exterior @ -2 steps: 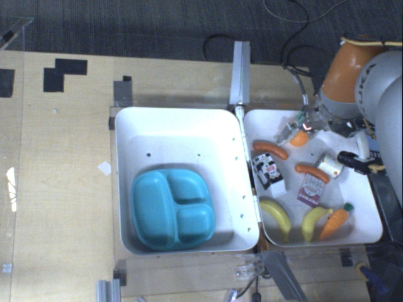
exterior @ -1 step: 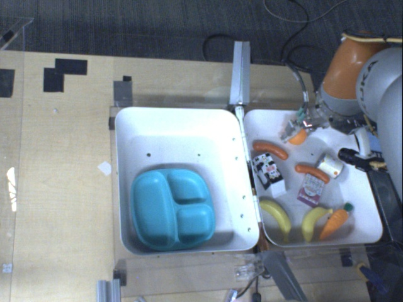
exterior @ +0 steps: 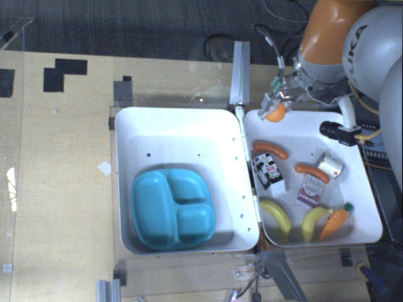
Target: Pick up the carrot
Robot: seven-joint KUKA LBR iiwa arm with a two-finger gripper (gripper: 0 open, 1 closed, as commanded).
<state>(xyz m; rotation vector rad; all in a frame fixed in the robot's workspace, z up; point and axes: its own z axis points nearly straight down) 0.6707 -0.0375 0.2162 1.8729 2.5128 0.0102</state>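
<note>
Part of dark lettering on the grey arm (exterior: 368, 39) at far right, apparently the maker's name, cut off and not fully legible. Print on the black-and-white packet (exterior: 267, 170) in the right bin (exterior: 371, 225), too small to read. Likewise a label on the purple packet (exterior: 310, 189) beside it, blurred beyond reading. No legible words or numbers on the white roll (exterior: 330, 165), the blue tray (exterior: 172, 207) or the left bin (exterior: 123, 187).
</note>
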